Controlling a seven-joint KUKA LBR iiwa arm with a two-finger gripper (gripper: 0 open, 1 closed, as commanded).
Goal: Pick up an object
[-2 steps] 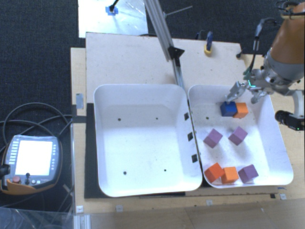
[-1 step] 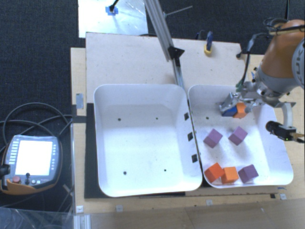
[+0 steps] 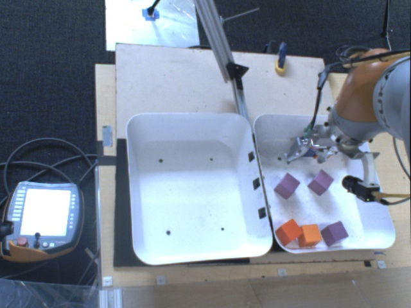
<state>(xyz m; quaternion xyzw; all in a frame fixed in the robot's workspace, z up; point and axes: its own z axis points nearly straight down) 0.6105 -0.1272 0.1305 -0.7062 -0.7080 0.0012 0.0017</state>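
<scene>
1. My metal two-finger gripper (image 3: 307, 148) hangs over the upper part of the right shallow white bin (image 3: 385, 236); I cannot tell whether it is spread or closed, and I see nothing held in it.
2. Just below it lie two purple cubes, the left purple cube (image 3: 287, 186) and the right purple cube (image 3: 320, 182), close together but apart.
3. Along the bin's near edge sit a red-orange cube (image 3: 289, 231), touching an orange cube (image 3: 310, 235), with a third purple cube (image 3: 334, 233) just beside.
4. The left shallow white bin (image 3: 138, 172) adjoins it.
5. A grey teach pendant (image 3: 40, 220) lies far left on the floor.
</scene>
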